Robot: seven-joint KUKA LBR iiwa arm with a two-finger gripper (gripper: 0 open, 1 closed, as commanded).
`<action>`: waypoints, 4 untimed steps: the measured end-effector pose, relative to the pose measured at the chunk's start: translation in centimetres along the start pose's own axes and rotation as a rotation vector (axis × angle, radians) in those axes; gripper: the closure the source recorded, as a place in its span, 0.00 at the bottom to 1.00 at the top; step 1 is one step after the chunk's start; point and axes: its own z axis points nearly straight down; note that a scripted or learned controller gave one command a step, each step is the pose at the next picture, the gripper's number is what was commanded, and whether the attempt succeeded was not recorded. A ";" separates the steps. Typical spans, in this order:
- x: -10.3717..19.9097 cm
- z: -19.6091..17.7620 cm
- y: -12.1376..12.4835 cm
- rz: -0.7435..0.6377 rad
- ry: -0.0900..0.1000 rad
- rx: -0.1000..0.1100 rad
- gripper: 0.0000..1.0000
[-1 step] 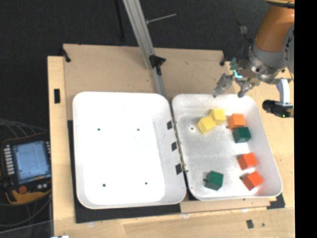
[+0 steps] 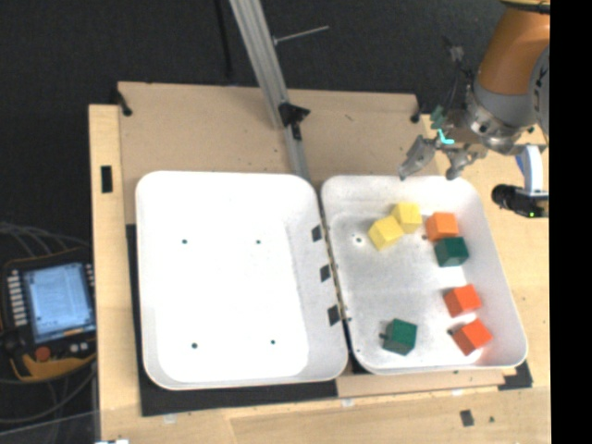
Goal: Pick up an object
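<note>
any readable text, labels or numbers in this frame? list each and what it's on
None readable.
Pendant screen, left of the bench: lit, with rows of content, too blurred to read.
Blocks: yellow, orange, green: plain faces, no markings.
Bins: no labels visible.
Arm: no legible marking.

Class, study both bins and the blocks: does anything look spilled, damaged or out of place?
Nothing stands out. All seven blocks lie inside the right bin: two yellow, three orange and two green. The gripper hangs open above that bin's far edge, holding nothing.
</note>
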 end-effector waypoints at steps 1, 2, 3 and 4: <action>-0.2 4.1 0.1 0.002 0.001 0.002 0.00; 0.3 10.2 -0.2 -0.002 0.001 0.004 0.00; 0.2 14.5 -0.1 -0.003 0.000 0.000 0.00; 0.1 13.1 0.0 -0.004 -0.003 -0.005 1.00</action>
